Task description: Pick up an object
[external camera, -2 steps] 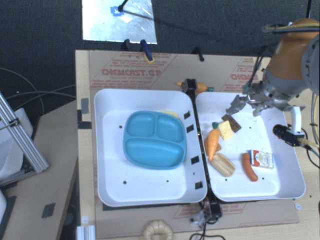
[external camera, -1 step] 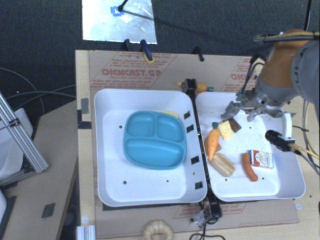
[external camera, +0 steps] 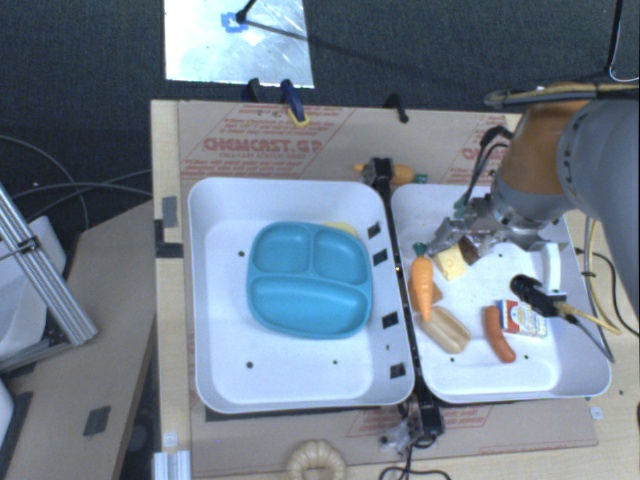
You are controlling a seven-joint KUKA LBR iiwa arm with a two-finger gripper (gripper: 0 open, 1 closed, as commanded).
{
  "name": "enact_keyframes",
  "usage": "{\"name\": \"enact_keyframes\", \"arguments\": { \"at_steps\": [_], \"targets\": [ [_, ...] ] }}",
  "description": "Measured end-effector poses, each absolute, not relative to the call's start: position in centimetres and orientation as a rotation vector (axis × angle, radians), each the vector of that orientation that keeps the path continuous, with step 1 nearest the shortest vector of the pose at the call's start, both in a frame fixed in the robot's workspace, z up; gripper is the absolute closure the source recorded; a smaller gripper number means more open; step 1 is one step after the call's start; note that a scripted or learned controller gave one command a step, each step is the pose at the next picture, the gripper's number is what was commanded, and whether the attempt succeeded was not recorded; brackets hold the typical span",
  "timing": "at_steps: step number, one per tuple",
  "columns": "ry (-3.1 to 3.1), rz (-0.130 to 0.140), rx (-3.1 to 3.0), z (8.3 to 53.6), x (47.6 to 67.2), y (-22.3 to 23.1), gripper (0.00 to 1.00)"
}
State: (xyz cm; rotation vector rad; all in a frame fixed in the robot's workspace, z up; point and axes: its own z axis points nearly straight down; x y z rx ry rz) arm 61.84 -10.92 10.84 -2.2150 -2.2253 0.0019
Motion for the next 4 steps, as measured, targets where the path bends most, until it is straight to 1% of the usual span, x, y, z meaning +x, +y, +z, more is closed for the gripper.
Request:
{"name": "enact_keyframes", "arguments": {
  "at_steps": [1,2,3,4],
  "targets": [
    [-2.228,-0.002,-2.222,8.8,62.1,-11.0,0.00],
    [-2.234,-0.009,-2.227,10.2,62.3,-11.1,1.00],
    [-2.226,-0.007,-2.226,16.4,62.0,-11.7,1.00],
    [-2.231,-0.007,-2.220,21.9,62.2,-11.7,1.00]
  ]
}}
